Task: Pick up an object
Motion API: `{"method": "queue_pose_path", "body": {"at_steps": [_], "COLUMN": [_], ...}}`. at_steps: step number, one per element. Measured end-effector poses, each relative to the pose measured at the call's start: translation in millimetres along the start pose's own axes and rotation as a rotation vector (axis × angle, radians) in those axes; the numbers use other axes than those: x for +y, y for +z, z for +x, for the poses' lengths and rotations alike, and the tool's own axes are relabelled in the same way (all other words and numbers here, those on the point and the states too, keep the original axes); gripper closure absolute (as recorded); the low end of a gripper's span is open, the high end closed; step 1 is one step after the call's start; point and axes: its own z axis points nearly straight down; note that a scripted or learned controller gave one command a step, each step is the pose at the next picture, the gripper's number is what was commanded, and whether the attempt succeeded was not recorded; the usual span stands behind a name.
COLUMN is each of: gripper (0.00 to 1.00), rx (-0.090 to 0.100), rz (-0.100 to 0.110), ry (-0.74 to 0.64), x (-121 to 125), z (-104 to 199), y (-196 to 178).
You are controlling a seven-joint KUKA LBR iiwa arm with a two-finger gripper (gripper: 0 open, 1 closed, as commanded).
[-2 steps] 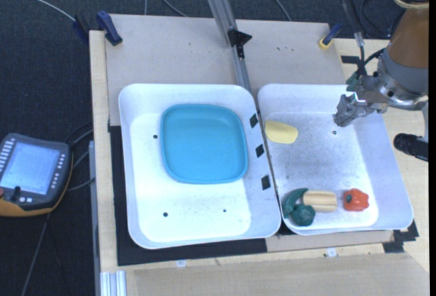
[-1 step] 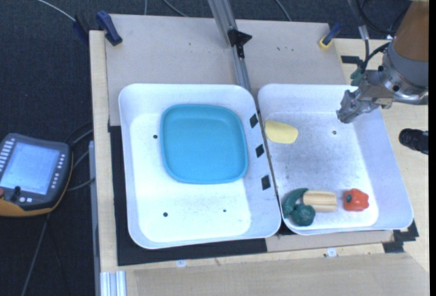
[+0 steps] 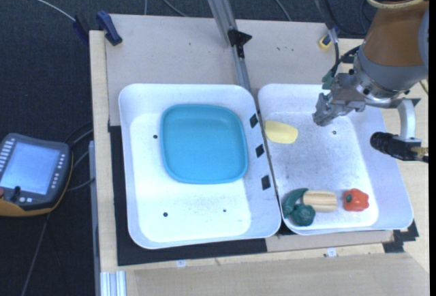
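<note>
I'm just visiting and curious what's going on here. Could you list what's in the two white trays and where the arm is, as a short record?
left bin: blue plate
right bin: yellow piece near the divider; green item, tan block, red item along the front edge
end effector: over the right bin, above bare floor, holding nothing visible

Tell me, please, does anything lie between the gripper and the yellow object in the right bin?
Nothing visible does. The gripper is over the right bin, and only bare white floor separates it from the yellow object to its left in the view.
</note>
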Motion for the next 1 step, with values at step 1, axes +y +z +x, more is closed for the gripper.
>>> {"method": "queue_pose_path", "body": {"at_steps": [1], "gripper": [1.00], "rx": [0.001], "rz": [-0.001], "ry": [-0.001], "x": [-9.1], "z": [52.3], "y": [-7.7]}}
